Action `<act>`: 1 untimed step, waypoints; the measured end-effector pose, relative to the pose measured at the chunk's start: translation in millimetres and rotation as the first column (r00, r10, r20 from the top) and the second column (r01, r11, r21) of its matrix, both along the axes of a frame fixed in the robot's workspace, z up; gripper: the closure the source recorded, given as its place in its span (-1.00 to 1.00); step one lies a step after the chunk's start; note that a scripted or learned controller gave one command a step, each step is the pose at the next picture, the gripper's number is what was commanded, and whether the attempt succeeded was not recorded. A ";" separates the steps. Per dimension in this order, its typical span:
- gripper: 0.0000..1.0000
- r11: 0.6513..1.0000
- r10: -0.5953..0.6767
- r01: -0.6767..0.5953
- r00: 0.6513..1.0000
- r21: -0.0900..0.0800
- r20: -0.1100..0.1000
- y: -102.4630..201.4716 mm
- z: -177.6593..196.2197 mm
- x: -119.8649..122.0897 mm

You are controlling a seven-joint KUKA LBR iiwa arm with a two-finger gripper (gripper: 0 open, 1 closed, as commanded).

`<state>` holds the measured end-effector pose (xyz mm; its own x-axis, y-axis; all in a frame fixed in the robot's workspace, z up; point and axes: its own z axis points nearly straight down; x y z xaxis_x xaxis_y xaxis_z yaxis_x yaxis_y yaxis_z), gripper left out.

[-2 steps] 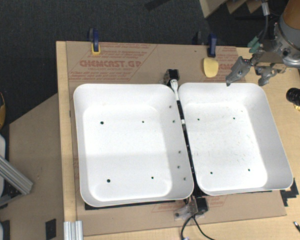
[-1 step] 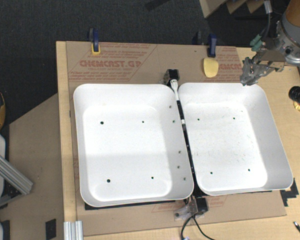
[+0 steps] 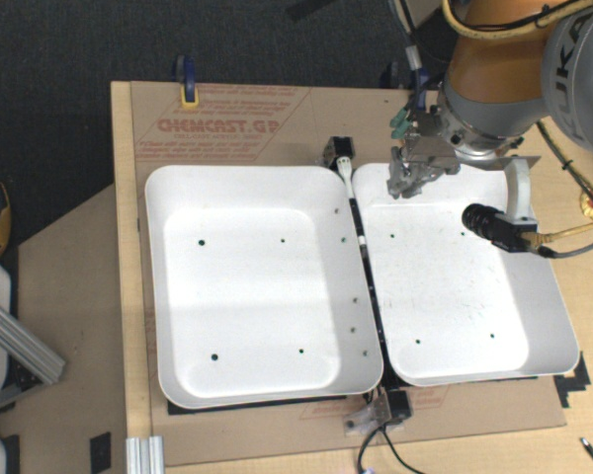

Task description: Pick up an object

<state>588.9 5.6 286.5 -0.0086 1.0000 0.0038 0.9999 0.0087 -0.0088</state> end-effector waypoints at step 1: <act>1.00 1.000 -0.002 0.003 1.000 -0.001 0.026 40.1 143.9 -0.7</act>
<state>588.2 45.7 430.5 -0.0062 1.0000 0.0022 0.9998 0.0062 0.0175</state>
